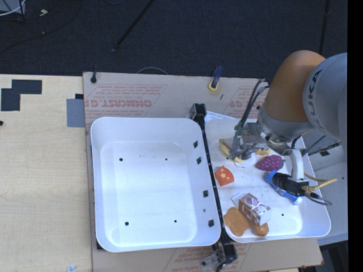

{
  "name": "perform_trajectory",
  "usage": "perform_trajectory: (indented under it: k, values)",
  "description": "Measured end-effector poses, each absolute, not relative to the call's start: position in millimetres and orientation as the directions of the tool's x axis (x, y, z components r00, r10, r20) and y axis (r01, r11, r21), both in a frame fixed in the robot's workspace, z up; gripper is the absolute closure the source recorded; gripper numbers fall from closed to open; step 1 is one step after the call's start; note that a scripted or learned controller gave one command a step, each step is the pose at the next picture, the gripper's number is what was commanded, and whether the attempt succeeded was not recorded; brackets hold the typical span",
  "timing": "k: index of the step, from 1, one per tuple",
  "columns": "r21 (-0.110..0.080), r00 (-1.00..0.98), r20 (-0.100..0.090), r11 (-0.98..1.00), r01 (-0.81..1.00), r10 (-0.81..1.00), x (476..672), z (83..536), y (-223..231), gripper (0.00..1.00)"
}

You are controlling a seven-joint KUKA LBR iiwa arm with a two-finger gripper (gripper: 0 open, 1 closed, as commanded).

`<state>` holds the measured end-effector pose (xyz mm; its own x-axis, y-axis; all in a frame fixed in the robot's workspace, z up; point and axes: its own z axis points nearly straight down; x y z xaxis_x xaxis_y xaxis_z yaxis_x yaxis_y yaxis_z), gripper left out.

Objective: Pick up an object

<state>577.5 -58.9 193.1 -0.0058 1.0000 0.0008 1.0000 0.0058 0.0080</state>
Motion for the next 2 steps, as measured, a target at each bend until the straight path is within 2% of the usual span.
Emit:
perform_trajectory:
  k: [1, 2]
  values:
    - [-0.001, -0.005, 0.002, 0.005, 1.0, 1.0, 596.6, 187.0, -2.5, 1.0]
    - [-0.003, -0.001, 0.0, 0.001, 1.0, 1.0, 595.4, 186.9, -5.9, 0.0]
